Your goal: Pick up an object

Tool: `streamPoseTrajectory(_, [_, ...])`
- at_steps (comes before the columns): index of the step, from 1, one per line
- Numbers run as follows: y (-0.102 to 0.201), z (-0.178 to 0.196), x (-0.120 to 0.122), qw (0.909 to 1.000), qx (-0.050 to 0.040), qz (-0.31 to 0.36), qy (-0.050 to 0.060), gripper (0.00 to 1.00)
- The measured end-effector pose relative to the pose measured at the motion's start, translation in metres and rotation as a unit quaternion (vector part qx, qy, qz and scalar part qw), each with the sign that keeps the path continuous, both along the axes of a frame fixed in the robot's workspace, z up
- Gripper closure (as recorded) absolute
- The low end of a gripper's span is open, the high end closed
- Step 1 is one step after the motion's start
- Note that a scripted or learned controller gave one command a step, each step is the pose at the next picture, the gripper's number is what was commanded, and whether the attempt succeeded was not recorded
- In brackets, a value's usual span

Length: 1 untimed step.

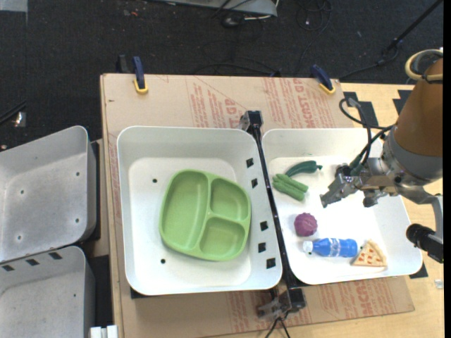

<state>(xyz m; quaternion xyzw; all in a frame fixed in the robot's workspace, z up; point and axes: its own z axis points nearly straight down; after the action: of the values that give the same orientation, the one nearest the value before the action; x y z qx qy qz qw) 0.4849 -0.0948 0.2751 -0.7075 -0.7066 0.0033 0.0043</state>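
Observation:
The right bin (394, 143) holds several small objects. A dark green pepper (303, 167) and a light green bean bundle (289, 186) lie at its left. Below them sit a purple ball-like piece (305, 224), a blue bottle (333, 247) on its side and a pizza slice toy (369, 256). My gripper (349, 198) hangs over the middle of this bin, right of the beans and above the bottle. It is open, one finger (330, 198) spread left and the other to the right, with nothing between them.
The left bin (134, 189) holds a green divided plate (206, 215). A black divider (268, 203) runs between the bins. A grey tray (42, 189) lies off the bench at the left. Clamps (139, 76) sit on the bench's far edge.

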Motion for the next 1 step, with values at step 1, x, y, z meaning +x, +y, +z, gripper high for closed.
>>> streamPoseTrajectory(1, [0.0001,0.0047,0.0017,1.0000,-0.0007,0.001,-0.005,0.00])
